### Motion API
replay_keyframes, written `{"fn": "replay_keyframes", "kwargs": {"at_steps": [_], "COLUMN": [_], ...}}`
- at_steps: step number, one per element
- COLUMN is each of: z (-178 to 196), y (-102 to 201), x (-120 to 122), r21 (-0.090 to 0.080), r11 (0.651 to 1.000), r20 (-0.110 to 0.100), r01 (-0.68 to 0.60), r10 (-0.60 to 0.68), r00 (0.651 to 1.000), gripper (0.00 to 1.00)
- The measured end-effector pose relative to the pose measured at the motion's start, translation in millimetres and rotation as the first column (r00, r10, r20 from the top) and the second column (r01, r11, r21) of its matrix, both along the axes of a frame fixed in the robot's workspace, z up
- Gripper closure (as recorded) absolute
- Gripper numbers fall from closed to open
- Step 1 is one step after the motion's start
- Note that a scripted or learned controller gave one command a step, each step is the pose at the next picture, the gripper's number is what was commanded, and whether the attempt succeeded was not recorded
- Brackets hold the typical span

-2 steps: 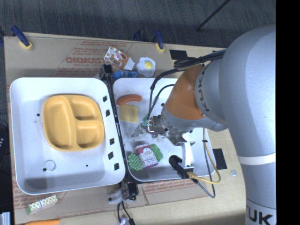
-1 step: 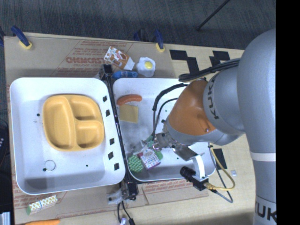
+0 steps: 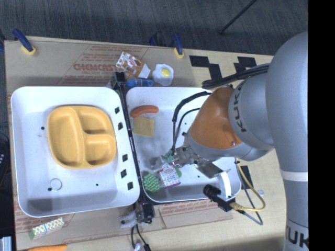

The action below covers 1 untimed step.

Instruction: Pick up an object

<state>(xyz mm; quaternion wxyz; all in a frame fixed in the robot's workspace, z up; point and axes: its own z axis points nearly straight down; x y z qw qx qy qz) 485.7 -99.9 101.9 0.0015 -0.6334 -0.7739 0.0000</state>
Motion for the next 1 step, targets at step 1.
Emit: {"fn": "replay_keyframes", "kwargs": {"at_steps": [1], "z": [89.6], "y": [40.3], "x": [-6.8], "r21": [-0.001], "r11": [0.979], "r20": [0.000], "r01": [-0.204], "r10": [0.204], "r00": [0.979], "gripper": [1.00]}}
